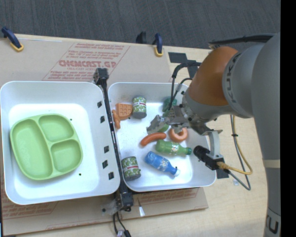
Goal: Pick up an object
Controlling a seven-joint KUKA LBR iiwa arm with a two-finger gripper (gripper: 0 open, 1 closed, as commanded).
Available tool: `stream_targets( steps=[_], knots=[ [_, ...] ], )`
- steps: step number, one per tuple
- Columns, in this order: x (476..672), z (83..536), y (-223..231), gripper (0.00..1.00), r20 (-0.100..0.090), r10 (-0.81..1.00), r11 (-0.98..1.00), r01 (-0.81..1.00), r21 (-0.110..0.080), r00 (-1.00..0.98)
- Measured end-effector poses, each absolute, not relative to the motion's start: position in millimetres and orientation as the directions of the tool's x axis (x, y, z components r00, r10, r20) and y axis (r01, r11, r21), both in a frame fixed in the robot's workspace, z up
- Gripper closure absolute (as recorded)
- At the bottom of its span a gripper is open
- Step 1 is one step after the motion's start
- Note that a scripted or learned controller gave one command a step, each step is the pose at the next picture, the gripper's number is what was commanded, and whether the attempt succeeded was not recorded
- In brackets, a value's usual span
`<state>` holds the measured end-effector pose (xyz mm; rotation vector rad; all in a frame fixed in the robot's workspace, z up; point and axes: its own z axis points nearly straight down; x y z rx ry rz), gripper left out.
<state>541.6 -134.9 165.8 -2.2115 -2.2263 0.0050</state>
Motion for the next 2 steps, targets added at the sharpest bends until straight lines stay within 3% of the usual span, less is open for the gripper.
stream_targets(
  steps=[1,2],
  knots=[
    [475.9,91.2,-124.7,0.0,0.001,1.0,0.008,1.0,-0.004,-0.008],
    [478.6,102.2,-124.9,1.0,-0.001,1.0,0.016,1.0,0.001,-0.016]
  ],
)
